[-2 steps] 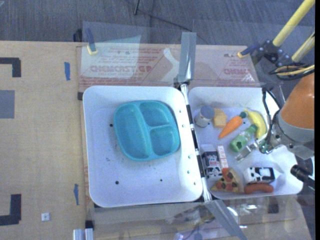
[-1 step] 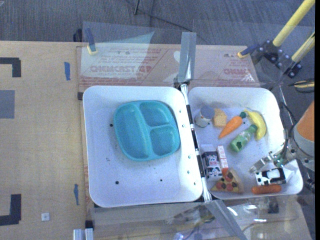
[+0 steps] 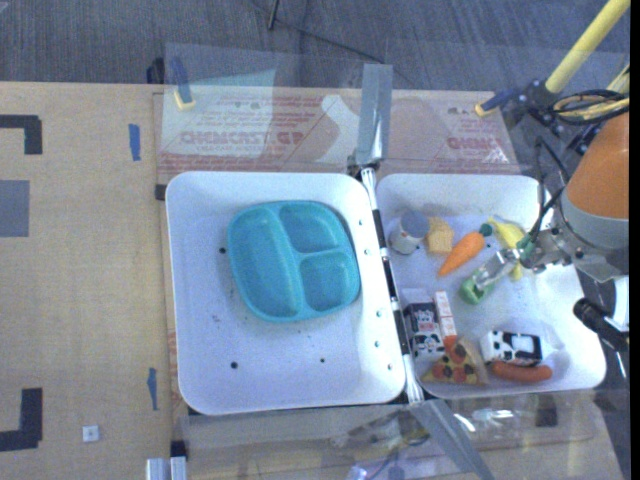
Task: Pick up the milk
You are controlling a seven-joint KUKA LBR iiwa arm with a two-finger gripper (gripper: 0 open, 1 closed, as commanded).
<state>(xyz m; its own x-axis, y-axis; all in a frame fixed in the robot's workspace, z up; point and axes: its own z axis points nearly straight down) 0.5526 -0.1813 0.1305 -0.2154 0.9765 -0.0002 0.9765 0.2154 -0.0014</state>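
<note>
Milk carton (image 3: 424, 329): boxy, cow-patterned black and white, red-topped; print unreadable. Lies at right bin's (image 3: 560, 190) lower left wall, above pizza slice (image 3: 455, 363). Tool (image 3: 510, 261): right of frame, over green piece (image 3: 478, 283); finger state cannot be told. Left bin (image 3: 190, 298): teal three-compartment plastic plate (image 3: 294, 260).

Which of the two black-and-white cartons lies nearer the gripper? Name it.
The cow-patterned carton just above the sausage; the gripper hangs over that side. The other carton lies against the bin's left wall.
</note>
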